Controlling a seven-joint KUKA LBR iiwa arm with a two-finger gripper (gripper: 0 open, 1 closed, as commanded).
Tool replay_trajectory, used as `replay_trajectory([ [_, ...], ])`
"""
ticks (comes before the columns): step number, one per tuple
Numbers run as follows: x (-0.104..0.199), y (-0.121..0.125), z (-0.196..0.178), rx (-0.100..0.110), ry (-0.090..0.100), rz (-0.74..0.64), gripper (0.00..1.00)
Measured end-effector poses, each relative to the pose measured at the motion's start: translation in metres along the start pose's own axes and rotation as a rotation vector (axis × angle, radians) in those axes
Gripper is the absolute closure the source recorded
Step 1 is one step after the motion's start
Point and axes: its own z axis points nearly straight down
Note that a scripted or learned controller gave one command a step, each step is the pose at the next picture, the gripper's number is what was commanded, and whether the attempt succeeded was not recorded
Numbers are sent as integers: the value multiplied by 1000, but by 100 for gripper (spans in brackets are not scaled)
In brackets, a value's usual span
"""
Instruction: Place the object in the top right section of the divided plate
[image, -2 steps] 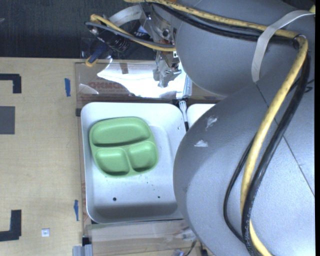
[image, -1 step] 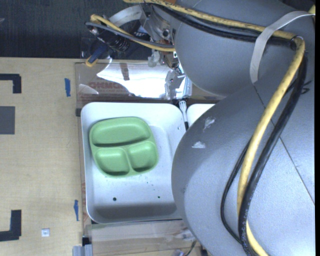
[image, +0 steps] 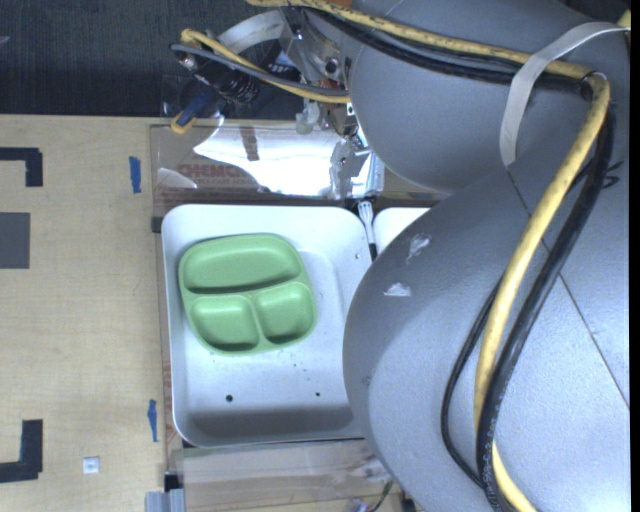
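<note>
resting in white bin (image: 200, 400): green divided plate (image: 250, 290), three sections.

And there's the divided plate (image: 250, 292), a pale green, rounded dish lying flat in the upper part of the left white bin (image: 200, 400), closer to the bin's left wall than to its right. It shows three sections: one long section across the top, and two smaller ones side by side beneath it, parted by raised ridges. All three sections show nothing but bare green, and the plate sits level, apart from the bin's walls.
</note>
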Motion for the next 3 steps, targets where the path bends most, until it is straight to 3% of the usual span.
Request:
replay_trajectory([
  [1,-11,57,-4,3,-6,-590,0],
  [2,-3,74,32,4,-6,-538,0],
  [3,-3,74,32,4,-6,-537,0],
])
